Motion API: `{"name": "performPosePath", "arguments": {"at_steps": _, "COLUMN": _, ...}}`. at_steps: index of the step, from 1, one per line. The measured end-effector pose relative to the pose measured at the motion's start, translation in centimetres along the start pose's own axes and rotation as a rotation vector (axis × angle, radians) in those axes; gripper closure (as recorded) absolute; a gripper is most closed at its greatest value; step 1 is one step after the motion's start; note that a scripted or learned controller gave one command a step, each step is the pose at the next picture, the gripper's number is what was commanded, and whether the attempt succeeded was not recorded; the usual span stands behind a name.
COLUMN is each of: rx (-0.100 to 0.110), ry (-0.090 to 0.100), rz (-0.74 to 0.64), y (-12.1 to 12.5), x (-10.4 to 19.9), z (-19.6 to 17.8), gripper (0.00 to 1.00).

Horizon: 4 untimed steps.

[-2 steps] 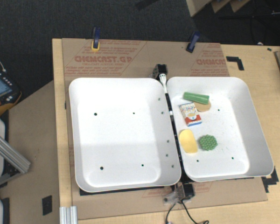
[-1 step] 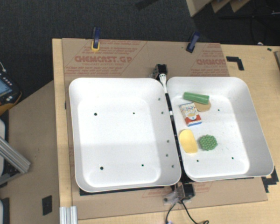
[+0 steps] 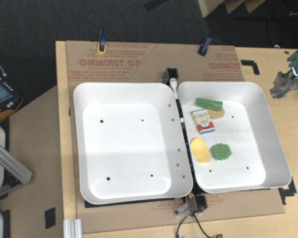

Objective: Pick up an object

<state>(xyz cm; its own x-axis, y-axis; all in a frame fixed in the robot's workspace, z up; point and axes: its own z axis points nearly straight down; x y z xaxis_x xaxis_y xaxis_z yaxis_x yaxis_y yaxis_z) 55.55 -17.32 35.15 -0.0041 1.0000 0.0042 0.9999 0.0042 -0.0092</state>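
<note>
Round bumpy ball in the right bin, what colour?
Green. The ball sits beside the yellow piece; the camera view shows it clearly.

Brown board (image 3: 154, 63) on the worktop, beneath the two white bins: red print along its far strip reads "CHEMCAST GP" at far left, beside the blue clamp (image 3: 102, 41); smaller red lines above and below it are too fine to read. The same red print recurs at far right, where only "CHEMCA…" can be made out. Small red-and-white carton (image 3: 202, 121) in the right bin (image 3: 268, 133): it bears printing, too small to read.
</note>
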Motion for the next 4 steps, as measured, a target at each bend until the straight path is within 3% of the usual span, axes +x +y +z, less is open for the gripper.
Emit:
{"name": "performPosePath", "arguments": {"at_steps": 1, "rx": -0.004, "ry": -0.003, "rz": 0.008, "y": -5.8, "x": -1.0, "z": 2.8, "gripper": 1.0}}
{"name": "performPosePath", "arguments": {"at_steps": 2, "rx": -0.002, "ry": 0.0, "rz": 0.002, "y": -7.7, "x": 3.0, "z": 7.7, "gripper": 1.0}}
{"name": "performPosePath", "arguments": {"at_steps": 3, "rx": -0.015, "ry": -0.001, "rz": -0.01, "y": -6.8, "x": 14.7, "z": 4.0, "gripper": 1.0}}
{"name": "performPosePath", "arguments": {"at_steps": 4, "rx": -0.014, "ry": -0.002, "rz": -0.004, "y": -7.5, "x": 19.8, "z": 0.9, "gripper": 1.0}}
